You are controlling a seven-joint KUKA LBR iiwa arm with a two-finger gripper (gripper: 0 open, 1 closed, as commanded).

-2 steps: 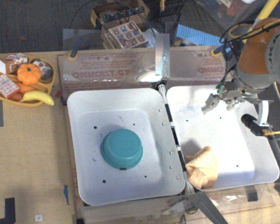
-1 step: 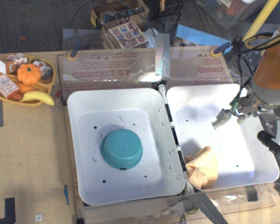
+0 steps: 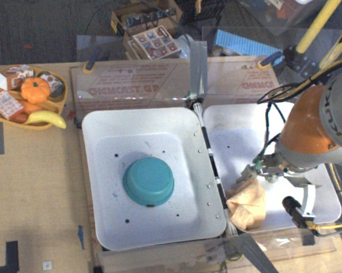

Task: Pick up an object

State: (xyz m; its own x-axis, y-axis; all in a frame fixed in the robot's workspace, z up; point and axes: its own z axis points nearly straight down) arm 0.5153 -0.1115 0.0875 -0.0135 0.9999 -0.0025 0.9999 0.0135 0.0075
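I cannot tell whether my fingers [image 3: 260, 171] are spread or closed; they hover low in the right bin [image 3: 234, 123]. The tan cloth [image 3: 248, 206] lies crumpled just below them, toward the bin's near-left corner, possibly touching. The teal bowl [image 3: 149, 181] sits well apart, left.

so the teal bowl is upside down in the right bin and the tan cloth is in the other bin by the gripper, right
Not quite: the camera view shows the teal bowl upside down in the left bin, not the right one. The tan cloth lies in the right bin, by the gripper.
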